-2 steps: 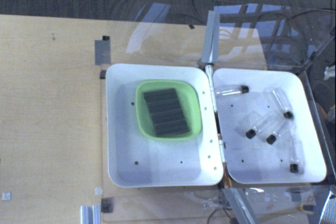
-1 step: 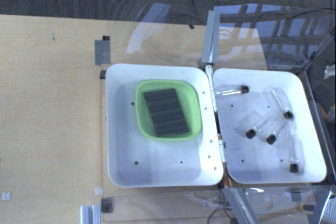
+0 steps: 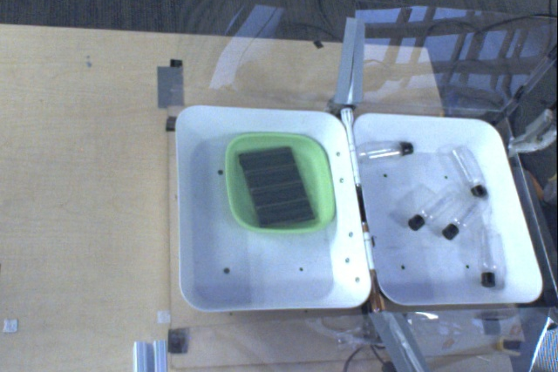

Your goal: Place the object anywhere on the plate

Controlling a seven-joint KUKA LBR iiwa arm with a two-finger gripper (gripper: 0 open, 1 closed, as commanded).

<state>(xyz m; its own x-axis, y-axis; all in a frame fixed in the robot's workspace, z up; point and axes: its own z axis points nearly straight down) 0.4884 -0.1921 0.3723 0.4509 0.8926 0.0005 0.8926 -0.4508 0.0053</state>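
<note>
Two shallow white bins lie side by side on the bench [image 3: 78, 187], touching along their inner rims. In the left bin [image 3: 261, 270] you see a green plate [image 3: 234, 187], set toward the far wall. The dark ridged block [image 3: 277, 186] lies flat on the plate, inside its raised rim, turned slightly off square, with green showing on every side of it.

You cannot tell the state of the gripper from this view, nor how the block lies relative to it.

Note the room in the left bin: bare white floor runs along the near wall, and a narrower strip lies left of the plate. The plate's right rim lies near the bin's inner wall.

In the right bin [image 3: 410, 270] five clear vials with black caps [image 3: 465, 171] lie scattered. Two of them lie just beside each other at the middle. The near left corner is bare floor.
</note>
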